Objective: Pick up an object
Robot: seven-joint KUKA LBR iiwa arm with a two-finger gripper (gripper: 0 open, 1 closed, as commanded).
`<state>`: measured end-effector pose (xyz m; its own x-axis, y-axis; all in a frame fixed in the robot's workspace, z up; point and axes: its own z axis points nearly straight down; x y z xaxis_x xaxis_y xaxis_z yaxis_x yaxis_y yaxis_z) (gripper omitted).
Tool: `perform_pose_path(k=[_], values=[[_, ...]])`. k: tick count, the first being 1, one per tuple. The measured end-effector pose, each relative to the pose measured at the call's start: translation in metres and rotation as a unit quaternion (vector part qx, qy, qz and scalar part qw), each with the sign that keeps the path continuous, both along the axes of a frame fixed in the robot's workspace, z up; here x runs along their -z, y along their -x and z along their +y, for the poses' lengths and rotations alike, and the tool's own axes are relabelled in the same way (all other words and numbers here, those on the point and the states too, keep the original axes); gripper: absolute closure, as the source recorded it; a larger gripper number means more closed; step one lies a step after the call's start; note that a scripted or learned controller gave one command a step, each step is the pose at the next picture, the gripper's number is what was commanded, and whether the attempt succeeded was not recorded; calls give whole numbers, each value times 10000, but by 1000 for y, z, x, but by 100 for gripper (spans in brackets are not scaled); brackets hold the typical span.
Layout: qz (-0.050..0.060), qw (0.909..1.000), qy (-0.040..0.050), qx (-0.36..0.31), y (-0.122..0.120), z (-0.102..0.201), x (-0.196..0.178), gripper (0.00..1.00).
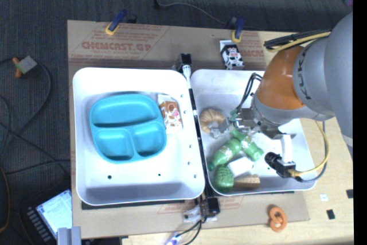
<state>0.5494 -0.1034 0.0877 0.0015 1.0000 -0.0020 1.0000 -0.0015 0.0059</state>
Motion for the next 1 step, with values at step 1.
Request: perform_pose_path(k=[1], values=[[-20,10000,19,4,-1,-2,-10,100]])
